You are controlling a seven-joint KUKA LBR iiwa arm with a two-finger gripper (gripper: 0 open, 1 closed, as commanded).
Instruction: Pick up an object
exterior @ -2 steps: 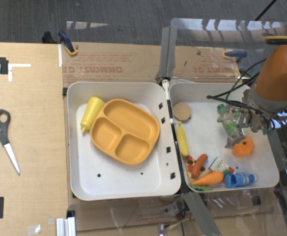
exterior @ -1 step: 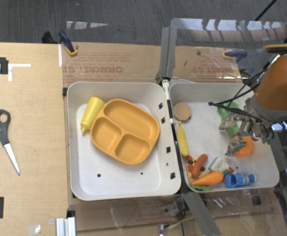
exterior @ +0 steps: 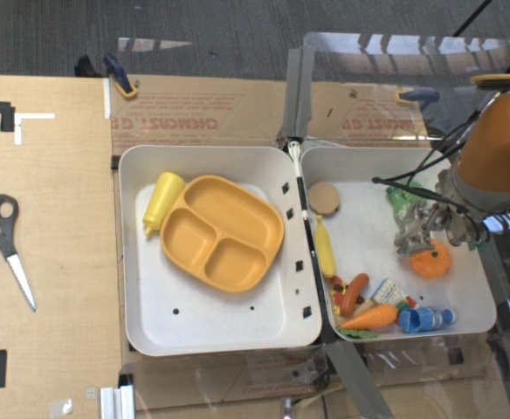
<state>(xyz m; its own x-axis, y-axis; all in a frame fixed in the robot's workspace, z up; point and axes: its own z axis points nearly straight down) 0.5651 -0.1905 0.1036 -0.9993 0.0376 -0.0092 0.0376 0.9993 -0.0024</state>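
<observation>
Orange fruit [exterior: 430,262] beside gripper [exterior: 415,236].

scissors [exterior: 6,238] lay on the wood bench [exterior: 45,321] left of the bins, blue clamp [exterior: 120,75] sat at the cardboard's edge

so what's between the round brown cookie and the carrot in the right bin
In the camera view, between the cookie and the carrot lie a yellow corn cob along the bin's left wall and a red hot dog just above the carrot.
</observation>
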